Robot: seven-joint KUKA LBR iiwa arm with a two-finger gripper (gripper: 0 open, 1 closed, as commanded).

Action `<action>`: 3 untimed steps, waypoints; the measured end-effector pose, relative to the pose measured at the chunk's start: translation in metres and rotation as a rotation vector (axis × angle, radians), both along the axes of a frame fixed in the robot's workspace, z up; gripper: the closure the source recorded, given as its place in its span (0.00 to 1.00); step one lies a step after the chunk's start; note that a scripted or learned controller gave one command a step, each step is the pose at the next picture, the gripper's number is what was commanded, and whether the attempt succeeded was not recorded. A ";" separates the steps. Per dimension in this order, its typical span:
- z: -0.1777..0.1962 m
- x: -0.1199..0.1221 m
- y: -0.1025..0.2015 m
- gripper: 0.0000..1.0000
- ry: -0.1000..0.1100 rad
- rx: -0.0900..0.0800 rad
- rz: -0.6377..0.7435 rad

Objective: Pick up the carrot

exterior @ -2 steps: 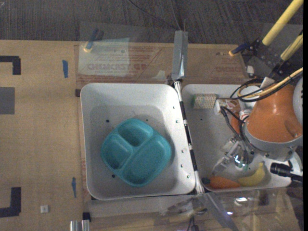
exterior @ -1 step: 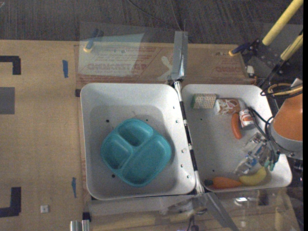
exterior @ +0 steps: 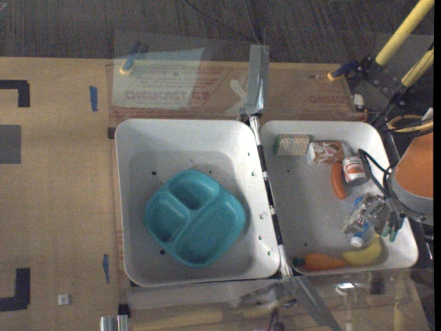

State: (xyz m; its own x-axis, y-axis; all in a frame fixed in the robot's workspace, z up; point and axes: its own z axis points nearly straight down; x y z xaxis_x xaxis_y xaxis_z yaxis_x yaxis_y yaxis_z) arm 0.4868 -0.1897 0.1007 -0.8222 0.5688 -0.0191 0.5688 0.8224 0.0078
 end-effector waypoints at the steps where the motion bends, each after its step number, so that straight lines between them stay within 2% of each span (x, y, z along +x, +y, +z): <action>1: 0.108 -0.006 0.060 1.00 0.015 0.008 -0.394; 2: 0.118 -0.004 0.059 1.00 0.008 0.007 -0.394; 3: 0.079 0.017 0.023 1.00 0.015 0.006 -0.298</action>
